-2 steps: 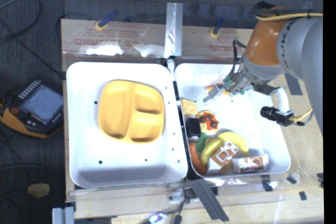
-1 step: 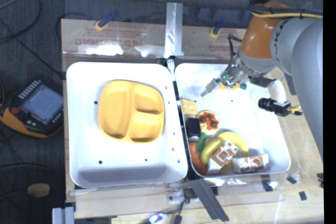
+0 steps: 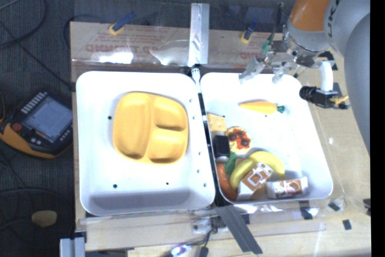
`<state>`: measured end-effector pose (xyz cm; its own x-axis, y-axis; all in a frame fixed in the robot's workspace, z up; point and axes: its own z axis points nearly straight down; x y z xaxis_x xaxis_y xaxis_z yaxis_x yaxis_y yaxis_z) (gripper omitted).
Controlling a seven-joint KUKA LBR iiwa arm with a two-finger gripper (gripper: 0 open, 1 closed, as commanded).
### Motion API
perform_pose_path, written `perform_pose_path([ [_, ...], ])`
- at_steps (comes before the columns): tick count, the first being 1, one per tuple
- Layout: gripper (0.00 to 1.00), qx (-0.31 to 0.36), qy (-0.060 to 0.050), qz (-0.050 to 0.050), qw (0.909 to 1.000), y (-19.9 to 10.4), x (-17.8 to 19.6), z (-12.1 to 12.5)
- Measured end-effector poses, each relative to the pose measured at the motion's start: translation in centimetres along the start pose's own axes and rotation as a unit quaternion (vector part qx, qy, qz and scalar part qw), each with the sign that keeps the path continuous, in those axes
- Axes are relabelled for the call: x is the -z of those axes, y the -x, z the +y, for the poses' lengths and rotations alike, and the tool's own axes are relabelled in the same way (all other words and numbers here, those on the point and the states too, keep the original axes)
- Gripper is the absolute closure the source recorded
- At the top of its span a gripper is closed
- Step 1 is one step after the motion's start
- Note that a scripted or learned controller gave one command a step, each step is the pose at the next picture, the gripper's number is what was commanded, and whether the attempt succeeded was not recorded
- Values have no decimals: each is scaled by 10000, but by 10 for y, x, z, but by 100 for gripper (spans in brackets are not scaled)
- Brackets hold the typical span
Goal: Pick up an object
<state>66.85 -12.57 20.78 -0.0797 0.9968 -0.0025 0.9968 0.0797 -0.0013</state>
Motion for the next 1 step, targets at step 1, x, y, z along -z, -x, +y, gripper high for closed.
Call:
perform_pose_path([
  [1,0,663,8,10,9978,33,-109,-38],
])
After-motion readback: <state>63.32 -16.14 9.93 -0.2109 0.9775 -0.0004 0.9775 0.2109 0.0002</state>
